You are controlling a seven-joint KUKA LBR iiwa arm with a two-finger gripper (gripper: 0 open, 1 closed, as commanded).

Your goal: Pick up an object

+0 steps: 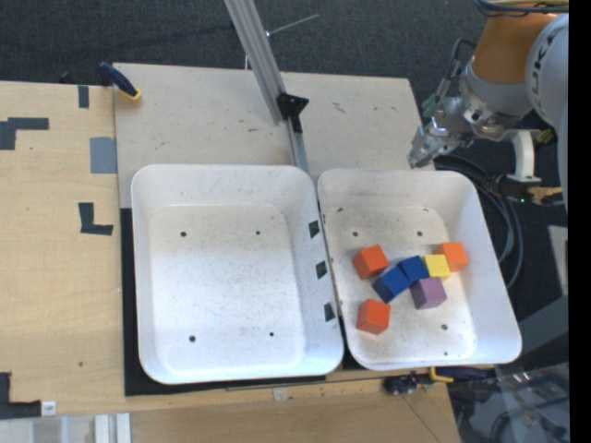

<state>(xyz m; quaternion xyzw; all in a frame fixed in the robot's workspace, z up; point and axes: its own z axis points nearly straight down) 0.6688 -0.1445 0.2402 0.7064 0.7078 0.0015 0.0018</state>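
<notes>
Several small blocks lie in the right bin [485, 212]: an orange block [370, 260], a second orange block [374, 316] nearer the front, a third orange block [453, 255], two touching blue blocks [401, 277], a yellow block [437, 266] and a purple block [428, 293]. My gripper [423, 151] hangs above the right bin's back rim, behind and to the right of the blocks and apart from all of them. Nothing is seen between its fingers.
The left bin [148, 192] stands beside the right one. A slanted metal pole [261, 52] runs down to the gap between the bins. Black cables [517, 212] lie to the right of the right bin. A blue and yellow tool [119, 80] lies at the back left.
</notes>
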